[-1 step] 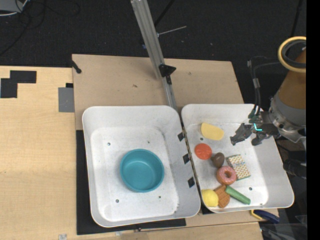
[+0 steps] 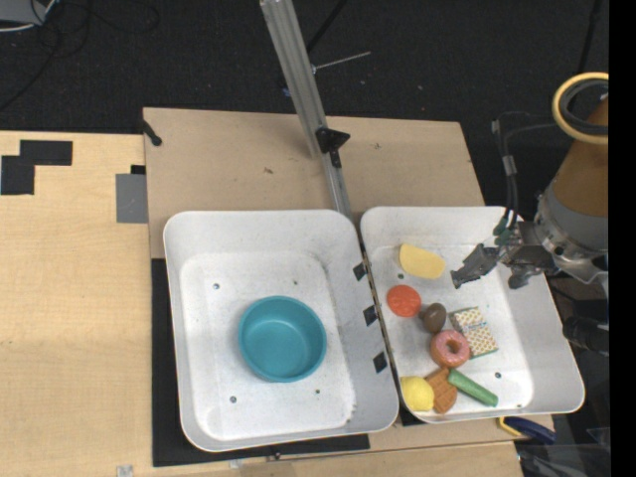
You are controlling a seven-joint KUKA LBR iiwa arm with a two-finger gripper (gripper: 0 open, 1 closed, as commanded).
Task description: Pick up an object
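Note:
The right bin (image 2: 537,356) holds several toy foods: a yellow piece (image 2: 422,261), a red tomato (image 2: 403,300), a brown kiwi (image 2: 433,317), a pink donut (image 2: 450,348), a checkered wafer (image 2: 476,332), a green stick (image 2: 472,388), a lemon (image 2: 418,394) and an orange-brown piece (image 2: 444,393). My gripper (image 2: 497,271) hangs over the upper right part of this bin, to the right of the yellow piece and above the wafer. Its dark fingers (image 2: 475,264) stand spread apart, open, with nothing between them.
The left bin (image 2: 199,256) holds a teal bowl (image 2: 282,338). A slanted aluminium rail (image 2: 303,87) runs from the back down to the gap between the bins. Black clips (image 2: 370,314) sit along the shared bin edge.

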